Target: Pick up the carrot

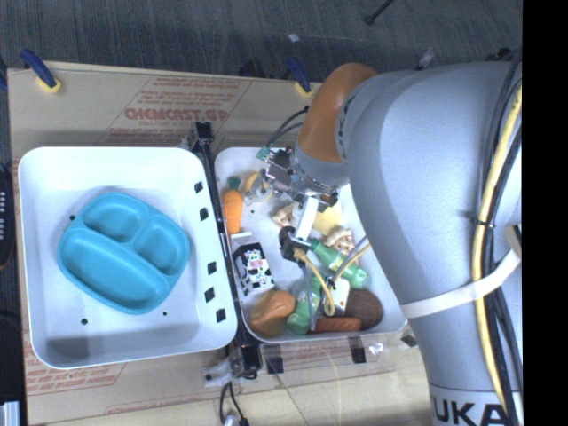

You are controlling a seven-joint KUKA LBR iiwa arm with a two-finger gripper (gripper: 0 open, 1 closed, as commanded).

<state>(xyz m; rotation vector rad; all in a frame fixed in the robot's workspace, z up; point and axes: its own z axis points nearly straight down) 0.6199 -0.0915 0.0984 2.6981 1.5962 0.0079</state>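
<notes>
Carrot [232, 211]: I see it in the right bin [224, 162], against the left wall, nothing gripping it.
Gripper [289, 242]: low over the toy pile, just right of the carrot; I cannot tell its state.
Arm [426, 211]: hides the bin's right side.
Left bin [35, 238]: holds a blue tray [123, 251].

Fixed overhead camera looks slantwise onto both bins [35, 238].
</notes>
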